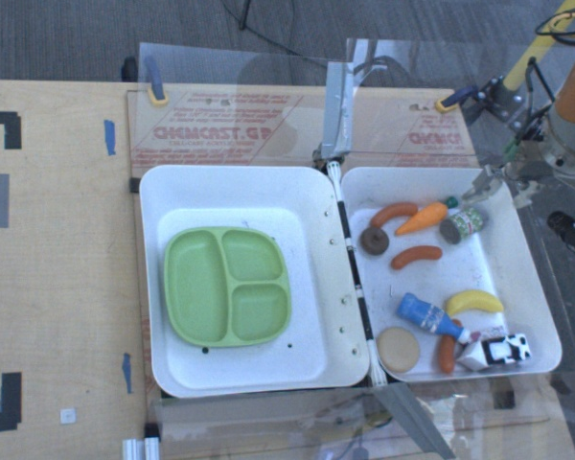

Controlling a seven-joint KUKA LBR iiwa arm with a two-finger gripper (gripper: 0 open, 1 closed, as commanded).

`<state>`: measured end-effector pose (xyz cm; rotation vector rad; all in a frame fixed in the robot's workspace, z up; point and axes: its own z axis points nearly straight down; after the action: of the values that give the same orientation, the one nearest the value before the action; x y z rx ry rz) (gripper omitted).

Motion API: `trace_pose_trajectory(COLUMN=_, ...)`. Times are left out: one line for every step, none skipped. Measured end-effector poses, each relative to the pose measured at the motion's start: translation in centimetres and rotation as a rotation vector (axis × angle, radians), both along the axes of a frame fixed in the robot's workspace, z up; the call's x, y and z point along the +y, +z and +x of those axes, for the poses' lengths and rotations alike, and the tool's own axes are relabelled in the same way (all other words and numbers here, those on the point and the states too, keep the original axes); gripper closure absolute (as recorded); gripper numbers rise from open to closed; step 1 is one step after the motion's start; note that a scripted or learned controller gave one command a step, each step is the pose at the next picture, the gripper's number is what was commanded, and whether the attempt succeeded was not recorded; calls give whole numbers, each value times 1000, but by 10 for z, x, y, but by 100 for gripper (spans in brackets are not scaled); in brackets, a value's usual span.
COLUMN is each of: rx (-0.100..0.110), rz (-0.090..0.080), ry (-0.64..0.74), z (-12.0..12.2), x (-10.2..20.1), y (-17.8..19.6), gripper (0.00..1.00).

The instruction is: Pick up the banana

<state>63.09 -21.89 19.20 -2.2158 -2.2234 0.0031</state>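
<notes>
The yellow banana (474,302) lies in the right bin (535,286), toward its near right side, next to a blue bottle (426,314). My gripper (505,190) hangs over the bin's far right corner, well behind the banana. Its two fingers stand apart with nothing between them, so it is open. The grey arm comes in from the upper right edge of the view.
Two sausages (395,214) (416,255), a carrot (424,218), a small can (463,223), a brown donut (374,241), a tan disc (399,349), a third sausage (447,353) and a cow-print carton (494,351) share the right bin. The left bin (172,199) holds a green divided plate (228,286).
</notes>
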Motion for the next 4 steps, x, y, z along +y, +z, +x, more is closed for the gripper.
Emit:
trace_pose_trajectory(rx=-4, rz=14, ry=103, z=-80, x=6, y=-100, gripper=0)
trace_pose_trajectory(rx=-13, rz=8, ry=238, z=-104, x=5, y=-106, gripper=0)
trace_pose_trajectory(rx=-13, rz=2, ry=233, z=-104, x=1, y=-97, gripper=100)
trace_pose_trajectory(rx=-11, rz=8, ry=237, z=-104, x=3, y=-98, gripper=0)
